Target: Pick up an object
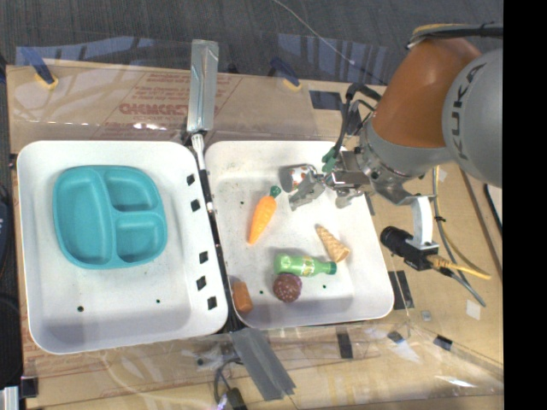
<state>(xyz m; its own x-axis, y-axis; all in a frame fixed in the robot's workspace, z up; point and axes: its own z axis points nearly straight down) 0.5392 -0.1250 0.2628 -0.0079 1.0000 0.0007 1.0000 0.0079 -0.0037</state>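
Observation:
The right bin (359, 293) holds several toy foods. An orange carrot (261, 218) with a green top lies tilted near the bin's middle. To its right lies a tan ice-cream cone (332, 243), and below it a green bottle (303, 266) on its side. A dark red round fruit (287, 288) sits just under the bottle, and a brown sausage-like piece (242, 295) rests at the front left corner. My gripper (296, 188) hangs over the bin's back middle, just right of the carrot's green top. Its two metal fingers (301, 198) stand apart with nothing between them.
A teal divided plate (109, 215) lies in the left bin (51, 314). A ridge with black clips (205, 229) separates the two bins. The grey and orange arm (427, 101) covers the right bin's back right corner. Cables and a black fitting (402, 244) lie to the right of that bin.

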